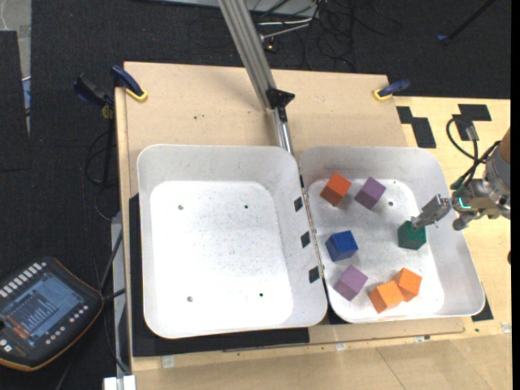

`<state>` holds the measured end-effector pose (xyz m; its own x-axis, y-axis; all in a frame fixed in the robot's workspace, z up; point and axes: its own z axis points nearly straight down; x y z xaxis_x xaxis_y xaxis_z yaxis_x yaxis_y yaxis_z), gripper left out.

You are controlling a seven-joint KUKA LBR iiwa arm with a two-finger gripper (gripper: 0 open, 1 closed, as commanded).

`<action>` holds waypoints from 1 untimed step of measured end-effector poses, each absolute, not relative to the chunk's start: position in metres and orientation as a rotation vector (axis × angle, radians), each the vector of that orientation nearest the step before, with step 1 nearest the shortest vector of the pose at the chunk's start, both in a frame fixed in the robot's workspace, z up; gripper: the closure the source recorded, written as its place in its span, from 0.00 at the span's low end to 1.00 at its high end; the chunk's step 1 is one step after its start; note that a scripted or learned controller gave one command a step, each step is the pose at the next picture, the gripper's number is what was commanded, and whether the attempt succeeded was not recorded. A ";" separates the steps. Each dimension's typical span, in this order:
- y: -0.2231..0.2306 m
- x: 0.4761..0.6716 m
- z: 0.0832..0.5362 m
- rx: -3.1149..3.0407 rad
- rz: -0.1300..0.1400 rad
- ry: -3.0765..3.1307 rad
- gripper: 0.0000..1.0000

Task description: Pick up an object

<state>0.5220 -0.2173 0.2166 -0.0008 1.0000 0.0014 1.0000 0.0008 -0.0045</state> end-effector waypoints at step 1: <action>-0.217 0.523 0.219 -2.220 0.000 -2.223 0.00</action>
<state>0.5231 -0.2171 0.2192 -0.0013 1.0000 -0.0002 1.0000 0.0013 0.0002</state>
